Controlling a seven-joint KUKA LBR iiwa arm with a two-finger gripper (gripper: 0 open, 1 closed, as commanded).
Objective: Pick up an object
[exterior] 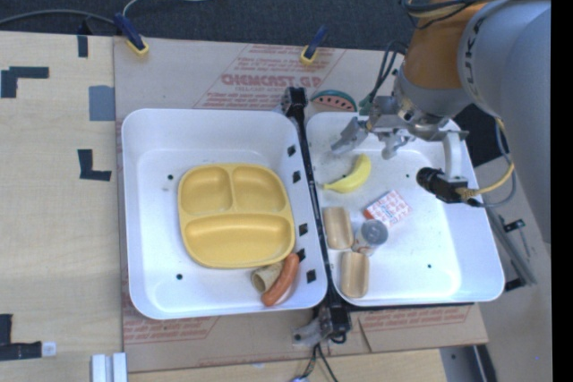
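Approach step: we see the gripper (369, 139), fingers spread and holding nothing, above the banana (351, 176); next, lower and close.

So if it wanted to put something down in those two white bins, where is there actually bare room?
In the right bin, the bare floor right of the small packet. In the left bin, strips left of and above the yellow tray. Crowded: the right bin's left side, with banana, buns and claw, and the sausage corner.
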